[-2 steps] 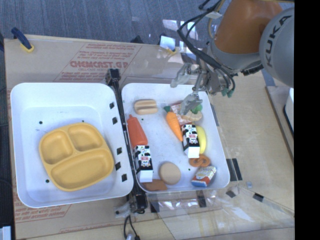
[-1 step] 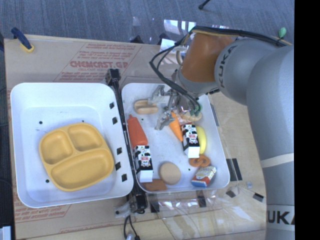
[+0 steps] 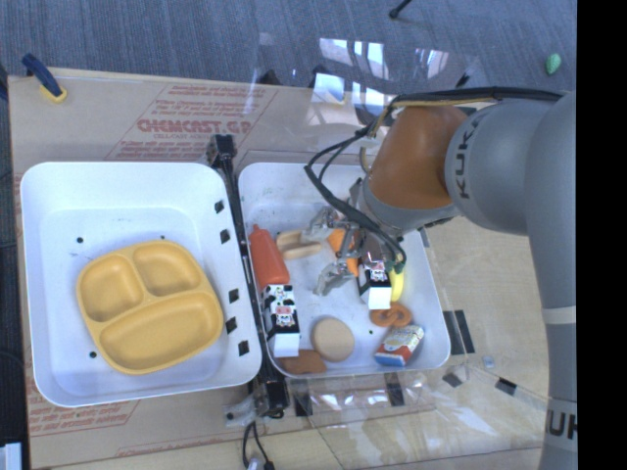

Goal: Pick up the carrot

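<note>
At the near rim of the right bin (image 3: 431, 346), you would have found a milk carton (image 3: 400, 345), a round bun (image 3: 333, 339) and a brown sausage (image 3: 306, 362) lying untouched. Farther in, the carrot (image 3: 267, 255) lay along the bin's left wall, apart from the gripper (image 3: 343, 258), which hung over mid-bin among small toys. Whether it was spread or closed, you could not tell. You should have judged the pick as not yet made. Beyond, in the left bin (image 3: 49, 194), sat the yellow plate (image 3: 149, 305).

Yellow tray (image 3: 147, 306), white bins (image 3: 59, 189), orange carrot (image 3: 266, 258).
</note>
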Controlling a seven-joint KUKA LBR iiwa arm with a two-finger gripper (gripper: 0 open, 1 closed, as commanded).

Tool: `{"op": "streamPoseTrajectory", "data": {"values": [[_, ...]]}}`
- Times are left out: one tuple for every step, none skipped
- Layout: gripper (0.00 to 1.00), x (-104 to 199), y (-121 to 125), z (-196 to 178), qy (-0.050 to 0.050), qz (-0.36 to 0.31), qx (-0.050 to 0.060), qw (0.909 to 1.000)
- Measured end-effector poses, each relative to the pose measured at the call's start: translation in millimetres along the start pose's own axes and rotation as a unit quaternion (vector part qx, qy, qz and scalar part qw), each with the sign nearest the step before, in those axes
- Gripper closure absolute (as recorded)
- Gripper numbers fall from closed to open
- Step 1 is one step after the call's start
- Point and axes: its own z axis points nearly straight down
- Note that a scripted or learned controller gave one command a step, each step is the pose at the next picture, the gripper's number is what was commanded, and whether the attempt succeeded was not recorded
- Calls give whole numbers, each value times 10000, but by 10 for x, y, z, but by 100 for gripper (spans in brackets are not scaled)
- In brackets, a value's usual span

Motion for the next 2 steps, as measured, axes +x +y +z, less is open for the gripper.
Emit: {"op": "streamPoseTrajectory", "data": {"values": [[100,-49,22,-132,-56,-48,11,10000],[100,-764,408,-758,-36,-524,-4,9986]]}}
